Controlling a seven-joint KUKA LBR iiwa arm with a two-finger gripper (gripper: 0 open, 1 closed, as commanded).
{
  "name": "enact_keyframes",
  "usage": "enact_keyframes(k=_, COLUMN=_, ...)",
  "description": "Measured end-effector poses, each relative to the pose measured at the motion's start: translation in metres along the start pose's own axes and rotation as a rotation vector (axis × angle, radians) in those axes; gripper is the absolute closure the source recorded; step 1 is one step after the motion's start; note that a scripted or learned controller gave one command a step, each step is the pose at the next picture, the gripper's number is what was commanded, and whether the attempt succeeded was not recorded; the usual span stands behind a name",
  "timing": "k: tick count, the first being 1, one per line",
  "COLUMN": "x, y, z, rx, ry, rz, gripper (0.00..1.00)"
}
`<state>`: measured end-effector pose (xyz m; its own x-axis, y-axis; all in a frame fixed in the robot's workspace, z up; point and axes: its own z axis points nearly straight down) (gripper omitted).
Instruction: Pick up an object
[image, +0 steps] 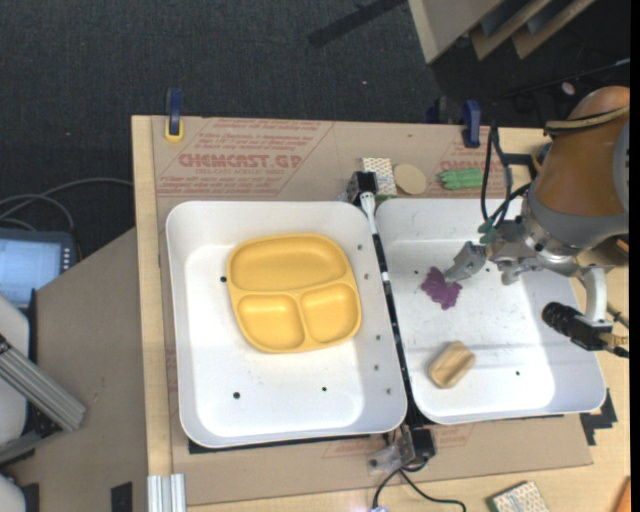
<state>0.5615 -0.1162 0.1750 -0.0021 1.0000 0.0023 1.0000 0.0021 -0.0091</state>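
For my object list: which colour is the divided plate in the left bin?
Yellow: the divided plate, in the camera view.

A brown bench board (260, 150), printed with red lettering, is seen bearing two shallow white bins set side by side and touching. The left bin (200, 380) and the right bin (540, 395) are both seated flat. Along the rear edge, a tan disc (410, 179) and a green item (461, 179) are noted.
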Motion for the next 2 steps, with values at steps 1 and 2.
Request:
enact_keyframes(k=1, x=0.001, y=0.040, z=0.094, rx=-0.008, ry=-0.001, rz=0.001, gripper=0.00)
enact_keyframes(k=2, x=0.000, y=0.041, z=0.079, rx=-0.013, ry=-0.003, rz=0.003, gripper=1.00)
